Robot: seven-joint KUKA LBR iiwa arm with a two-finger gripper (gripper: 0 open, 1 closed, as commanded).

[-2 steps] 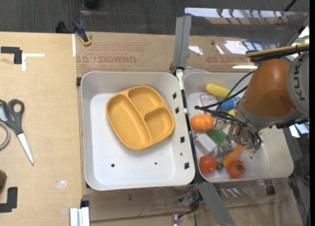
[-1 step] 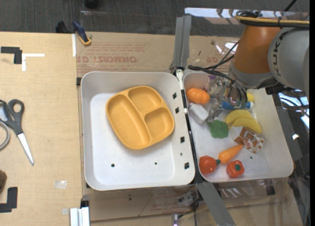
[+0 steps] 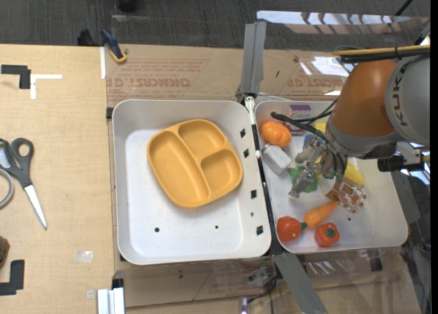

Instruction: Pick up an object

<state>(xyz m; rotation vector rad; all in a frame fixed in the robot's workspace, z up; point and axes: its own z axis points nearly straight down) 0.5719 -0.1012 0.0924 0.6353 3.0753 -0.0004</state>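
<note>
The right bin (image 3: pixel 383 237) holds several toy foods. An orange fruit (image 3: pixel 276 133) lies near its back left, with a white block (image 3: pixel 277 159) just in front of it. A carrot (image 3: pixel 319 214), a red tomato (image 3: pixel 289 228) and a red pepper (image 3: pixel 327 235) lie along the front. A waffle-patterned piece (image 3: pixel 349 196) and a yellow item (image 3: pixel 354 171) sit under the arm. My gripper (image 3: pixel 306 177) hangs low over the bin's middle, at a green-and-grey item (image 3: pixel 302 185). I cannot tell how its tips stand.
The left bin (image 3: pixel 133 237) carries a yellow divided plate (image 3: pixel 195 161). Scissors (image 3: pixel 26 176) lie on the wooden bench at the far left. A metal divider (image 3: pixel 252 59) rises behind the gap between the bins. The grey arm with its orange band (image 3: pixel 366 97) covers the right bin's back right.
</note>
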